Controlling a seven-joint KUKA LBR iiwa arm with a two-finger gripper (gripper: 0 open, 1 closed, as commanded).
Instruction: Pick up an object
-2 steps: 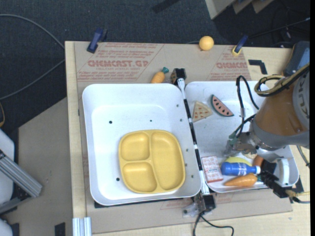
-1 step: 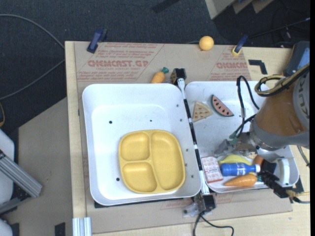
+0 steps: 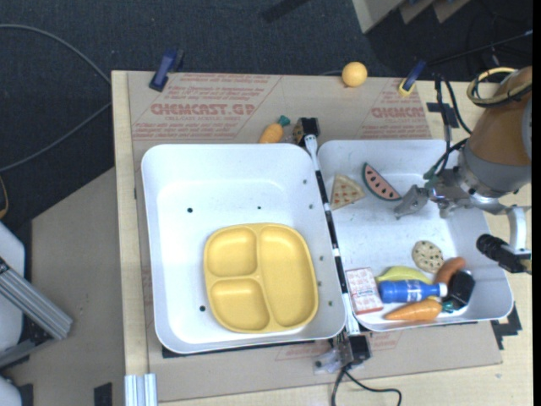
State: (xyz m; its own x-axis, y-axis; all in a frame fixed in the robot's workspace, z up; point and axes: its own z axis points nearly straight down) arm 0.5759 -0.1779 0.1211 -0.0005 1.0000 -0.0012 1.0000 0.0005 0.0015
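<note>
We see the gripper [image 3: 412,203] low in the right bin [image 3: 385,155], fingers spread, nothing between them, watermelon slice [image 3: 381,182] just beside. We judge the slice light, stiff, smooth plastic, thin and flat, so pinch across its narrow width. Cookie [image 3: 428,255], blue bottle [image 3: 410,292] and carrot [image 3: 414,311] sit nearer the front wall.
</note>
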